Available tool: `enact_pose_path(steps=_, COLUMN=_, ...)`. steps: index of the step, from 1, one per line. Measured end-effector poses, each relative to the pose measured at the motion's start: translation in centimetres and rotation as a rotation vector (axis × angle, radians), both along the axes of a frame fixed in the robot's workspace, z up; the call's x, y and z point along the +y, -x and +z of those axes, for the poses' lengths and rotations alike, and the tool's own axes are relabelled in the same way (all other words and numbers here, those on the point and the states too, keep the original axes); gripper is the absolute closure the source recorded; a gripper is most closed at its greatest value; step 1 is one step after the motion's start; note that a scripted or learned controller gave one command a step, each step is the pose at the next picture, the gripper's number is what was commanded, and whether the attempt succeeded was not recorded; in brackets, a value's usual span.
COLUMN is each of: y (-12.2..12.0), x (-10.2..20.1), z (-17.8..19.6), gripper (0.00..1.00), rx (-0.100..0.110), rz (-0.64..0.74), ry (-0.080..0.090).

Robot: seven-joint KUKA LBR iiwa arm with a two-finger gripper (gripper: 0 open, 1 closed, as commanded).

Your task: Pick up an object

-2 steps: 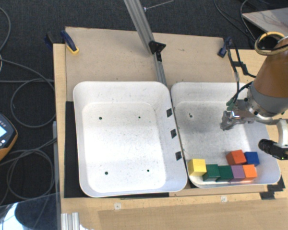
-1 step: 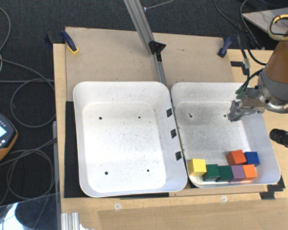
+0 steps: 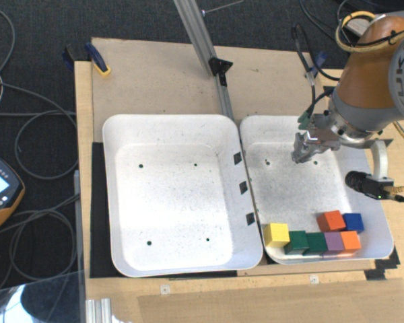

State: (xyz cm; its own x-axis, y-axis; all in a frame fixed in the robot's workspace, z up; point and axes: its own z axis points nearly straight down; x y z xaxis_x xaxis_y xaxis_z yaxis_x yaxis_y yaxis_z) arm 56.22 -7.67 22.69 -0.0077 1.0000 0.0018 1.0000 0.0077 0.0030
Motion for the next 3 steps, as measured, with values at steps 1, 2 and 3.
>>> enact_pose_path(steps=1, y=-2.5, x=4.5, z=1.3, gripper=1.0, rx=-0.001, rz=-0.001, ry=0.0)
enact_pose_path(steps=2, y=-5.7, x=8.4, z=1.4, gripper=1.0, rx=-0.001, rz=-0.002, ry=0.001)
enact_pose_path(steps=3, y=-7.3, x=13.2, z=2.1, gripper=1.0, rx=0.0, rz=-0.001, ry=0.0)
